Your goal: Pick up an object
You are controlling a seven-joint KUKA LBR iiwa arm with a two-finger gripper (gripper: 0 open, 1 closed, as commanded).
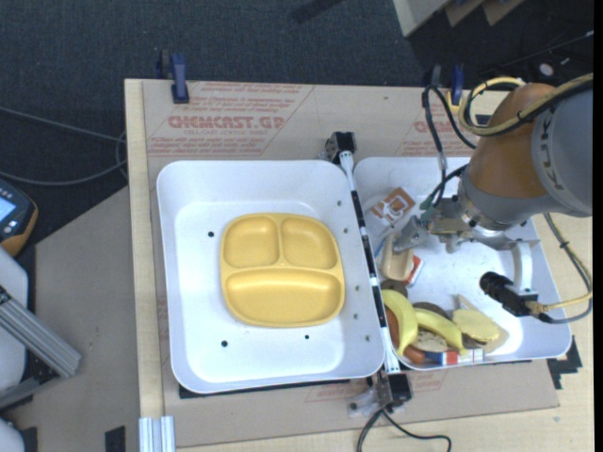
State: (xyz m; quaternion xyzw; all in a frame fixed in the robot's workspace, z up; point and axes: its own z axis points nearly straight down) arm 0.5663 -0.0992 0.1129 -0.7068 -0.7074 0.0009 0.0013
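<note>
My gripper (407,241) hangs low over the left part of the right bin (556,342), reaching in from the right. Just below it lies a small beige and red object (401,269); whether the gripper touches it I cannot tell. A white packet with an orange mark (394,203) lies just above the gripper. At the bin's near left corner a yellow banana (411,320) curves beside a pale yellow piece (477,326) and a dark brown item (432,307). The arm hides the bin's upper right part.
The left bin (188,252) holds a yellow divided plate (282,269) at its middle. A black clamp (340,144) sits at the far end of the wall between the bins. A blue clamp (176,72) grips the board's far left edge.
</note>
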